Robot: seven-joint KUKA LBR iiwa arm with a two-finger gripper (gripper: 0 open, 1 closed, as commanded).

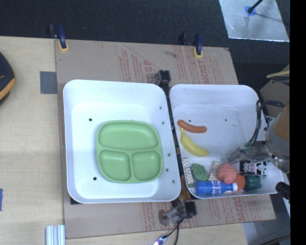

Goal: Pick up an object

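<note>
Camera view: my gripper (252, 158) sits at the four o'clock edge of the right bin (214, 93). Whether it is open or closed on anything, I cannot tell. The things to pick lie in this bin: a sausage (192, 127) near the centre, a banana (193, 145) just at its six o'clock, and a blue bottle (214, 188) along the six o'clock wall, touching a pink toy (226, 173). The left bin (71, 137) holds a green divided plate (128, 150).

My arm enters from the right edge, wrist lowered; my gripper (249, 154) hangs low, its finger state not discernible.
</note>
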